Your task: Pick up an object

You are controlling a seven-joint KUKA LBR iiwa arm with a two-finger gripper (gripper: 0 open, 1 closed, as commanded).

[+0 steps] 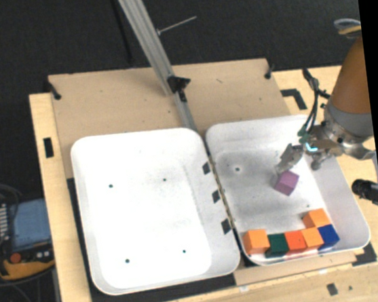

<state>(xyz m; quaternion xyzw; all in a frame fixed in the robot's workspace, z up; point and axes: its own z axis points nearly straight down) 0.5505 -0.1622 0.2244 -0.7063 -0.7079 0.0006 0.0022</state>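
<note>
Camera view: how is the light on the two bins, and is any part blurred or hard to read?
In the camera view the light is even and soft; the left bin looks bright white with little detail, the right bin shows a grey smudged floor. The purple block is slightly soft-edged, and the hand above it is blurred, so its fingers are unclear. The coloured blocks read sharply.

Pale raw-wood look on the worktop (57,218), matt, a bit like plywood. Smooth white plastic for both bins: left bin (94,213) clean, right bin (255,132) scuffed grey in the middle. Matt, solid-coloured blocks (292,239), wood or plastic, hard to tell. Brushed metal on the slanted rail (152,42). Dull grey metal claw (304,157).
</note>
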